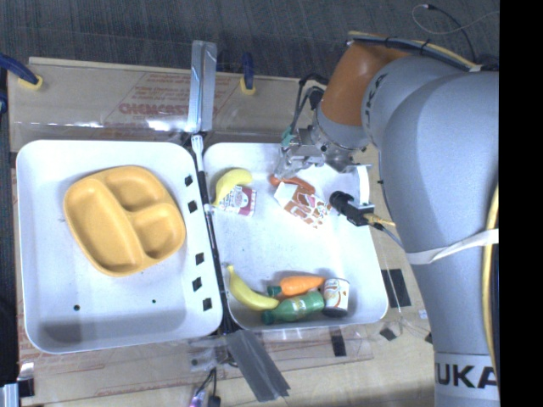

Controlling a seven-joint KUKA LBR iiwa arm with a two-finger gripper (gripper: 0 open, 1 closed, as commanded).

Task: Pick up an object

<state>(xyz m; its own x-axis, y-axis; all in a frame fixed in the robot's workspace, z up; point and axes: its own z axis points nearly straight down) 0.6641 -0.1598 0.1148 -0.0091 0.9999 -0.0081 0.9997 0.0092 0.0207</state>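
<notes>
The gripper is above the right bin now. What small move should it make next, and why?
Probably a short descent, straight down. The gripper hangs at the far edge of the right bin, just over the white and orange carton, with nothing seen between its fingers. The carton lies apart from the other items, so it seems the easiest target.

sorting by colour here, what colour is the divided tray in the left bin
Yellow-orange all over. The tray shows best in the camera view, lying in the left bin.

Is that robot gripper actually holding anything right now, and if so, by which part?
It cannot be told. The gripper hangs over the top edge of the small carton in the right bin, but no grip is visible.
</notes>
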